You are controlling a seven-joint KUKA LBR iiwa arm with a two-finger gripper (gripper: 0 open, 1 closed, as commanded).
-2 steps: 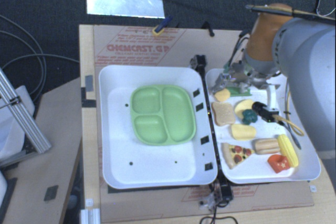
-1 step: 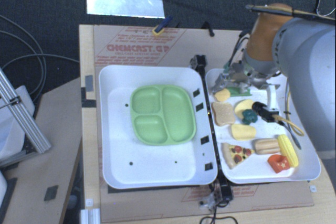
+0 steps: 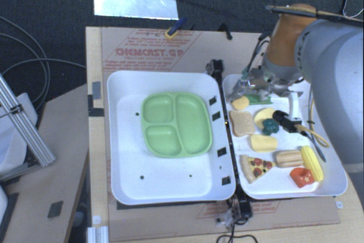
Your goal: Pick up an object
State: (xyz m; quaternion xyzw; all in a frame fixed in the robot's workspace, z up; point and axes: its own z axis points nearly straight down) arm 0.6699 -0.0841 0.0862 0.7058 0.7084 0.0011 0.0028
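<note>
Dark carpet floor, wooden bench with cardboard sheet, two white bins side by side. Landmark: the slice of toast (image 3: 242, 122) in the right bin (image 3: 335, 182).

Step in hand, as I read it: approach/descent, no pick yet. The gripper (image 3: 250, 87) sits above-right of the toast, at the bin's far corner, right over a pale yellow piece (image 3: 241, 103) lying just above the toast. Nothing visible between the fingers; the view is too cluttered there, so I cannot tell if they are spread or closed.

Next move likely calls for a straight drop onto the yellow piece, fingers clearing the toast.

Room: tight. Bin wall and centre divider lie close left of the toast; a banana-like piece (image 3: 263, 116) and a dark green item (image 3: 269, 127) crowd its right. Pizza slice (image 3: 256, 167) sits below. Left of the toast, the other bin (image 3: 122, 179) holds just a green divided plate (image 3: 175, 124), with lots of open floor.
</note>
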